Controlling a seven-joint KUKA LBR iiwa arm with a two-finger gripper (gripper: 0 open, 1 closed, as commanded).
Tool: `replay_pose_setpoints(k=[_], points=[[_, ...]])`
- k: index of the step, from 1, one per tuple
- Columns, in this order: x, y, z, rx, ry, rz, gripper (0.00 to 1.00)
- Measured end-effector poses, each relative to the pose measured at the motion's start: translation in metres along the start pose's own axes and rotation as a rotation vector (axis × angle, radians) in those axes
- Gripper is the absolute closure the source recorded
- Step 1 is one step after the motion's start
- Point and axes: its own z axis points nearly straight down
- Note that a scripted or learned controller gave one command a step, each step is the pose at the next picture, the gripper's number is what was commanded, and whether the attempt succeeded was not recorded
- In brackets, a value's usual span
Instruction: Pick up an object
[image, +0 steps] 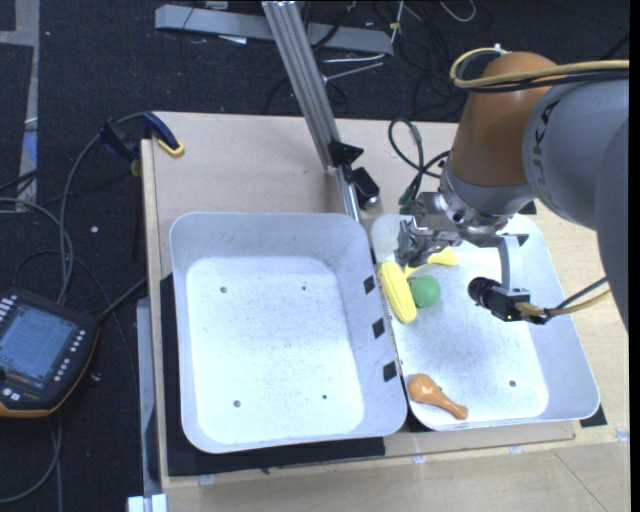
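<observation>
The arm (560, 120) reaches in from the right over the far end of the right bin (560, 395). Its gripper (412, 250) hangs low above that bin's far left corner, just beside the wall shared with the left bin (200, 300). The dark fingers (406, 244) point down, but whether they are spread or closed cannot be told from here, and nothing is plainly seen between them.

Right under and beside the gripper lie three things bunched together near the right bin's left wall. The corn (398, 291) lies along that wall, its far end at the fingertips. The green ball (426, 291) sits touching the corn's right side. A small yellow piece (444, 259) lies just beyond the ball, close to the gripper.

Well apart from these, an orange gourd (436, 393) lies near the right bin's near left corner, its thin end pointing toward the near edge.

A black camera (497, 297) on a bracket hangs off the wrist over the middle of the right bin.
</observation>
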Motion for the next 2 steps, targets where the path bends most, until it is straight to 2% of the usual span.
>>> replay_pose_setpoints(k=[1,2], points=[[0.039,-0.022,-0.011,-0.001,0.0,0.0,1.0],[0.082,-0.043,-0.005,0.0,0.0,0.0,1.0]])
